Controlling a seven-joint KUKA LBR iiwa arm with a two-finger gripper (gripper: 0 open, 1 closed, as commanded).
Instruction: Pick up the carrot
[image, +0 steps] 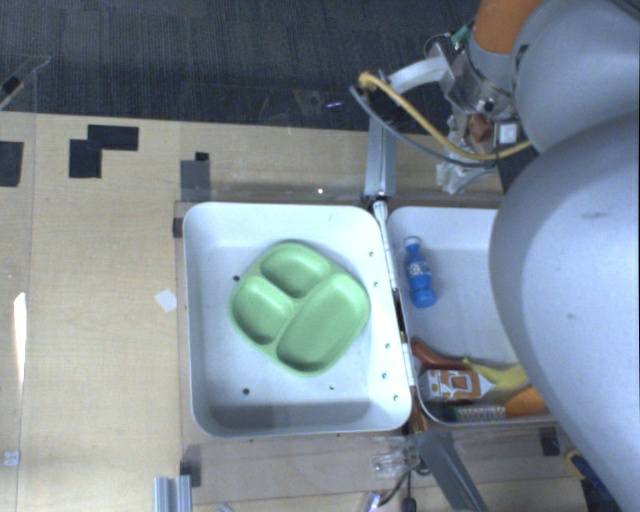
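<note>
Two shallow white bins sit side by side on a pale wooden surface (90, 300), seen from above at a slant. Beyond the far edge of the surface lies a dark, ribbed floor (200, 50). Black block-shaped marks (100, 148) lie on the surface toward the upper left, and a small white scrap (165, 298) rests just beside the left bin.

The left bin (215, 400) carries a green divided plate (300, 307) with three compartments, lying near its middle. The right bin (455, 250) holds a blue bottle (419, 272) with a white label, lying close to the divider between the bins. Near that bin's front edge sit a brown and white carton (452, 384), a yellow banana (505, 375) and a reddish-brown piece (430, 352).

The carrot (525, 402) is an orange shape at the front edge of the right bin, just beside the carton and banana; the arm covers much of it, so its full form cannot be told.

The grey arm (570, 280) fills the right side, with its orange band (500, 22) at the top. The end effector (462, 172) hangs above the far rim of the right bin, well apart from the carrot, with a yellow cable (420, 115) looping beside it. Whether it is open or closed cannot be told.
</note>
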